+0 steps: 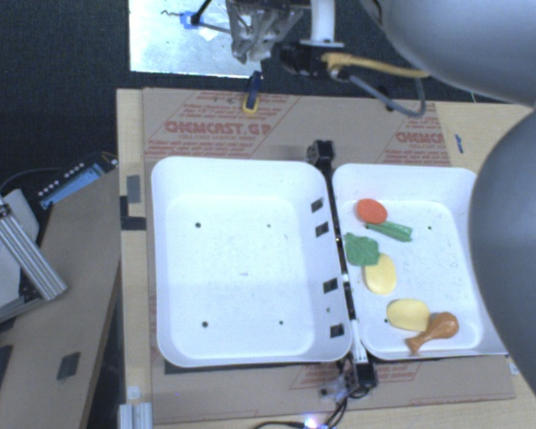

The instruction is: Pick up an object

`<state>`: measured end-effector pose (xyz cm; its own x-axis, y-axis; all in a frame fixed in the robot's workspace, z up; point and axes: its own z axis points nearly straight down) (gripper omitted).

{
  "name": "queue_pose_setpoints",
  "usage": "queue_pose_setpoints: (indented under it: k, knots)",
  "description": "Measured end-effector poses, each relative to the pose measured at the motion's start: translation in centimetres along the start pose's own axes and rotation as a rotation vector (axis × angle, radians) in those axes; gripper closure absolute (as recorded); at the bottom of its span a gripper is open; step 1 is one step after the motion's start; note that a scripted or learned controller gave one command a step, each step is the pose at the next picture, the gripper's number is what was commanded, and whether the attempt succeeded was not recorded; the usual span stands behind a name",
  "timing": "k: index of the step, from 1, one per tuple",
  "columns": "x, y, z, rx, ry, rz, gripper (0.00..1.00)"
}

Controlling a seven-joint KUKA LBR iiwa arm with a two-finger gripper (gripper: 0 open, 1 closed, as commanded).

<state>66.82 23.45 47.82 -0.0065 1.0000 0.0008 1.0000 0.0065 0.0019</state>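
In the right bin (460,186), from the lower edge upward, lie a brown drumstick (433,330), a yellow lump (407,312), a pale yellow piece (381,274), a green leafy piece (362,249), a green pod (389,231) and an orange-red piece (371,210). The gripper (250,47) hangs at upper centre beyond the desk; I cannot tell its state.

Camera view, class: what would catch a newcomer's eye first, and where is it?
The bright toy food in the right bin: an orange carrot, a green broccoli, a yellow piece and a brown drumstick, clustered toward its left side. The big grey arm looms across the top right, its gripper high beyond the bins.
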Motion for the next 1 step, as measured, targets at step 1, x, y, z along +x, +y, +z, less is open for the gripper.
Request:
queue_pose_setpoints:
  k: [1]
  knots:
    - [0.0, 0.0, 0.04, 0.0, 0.0, 0.0, 1.0]
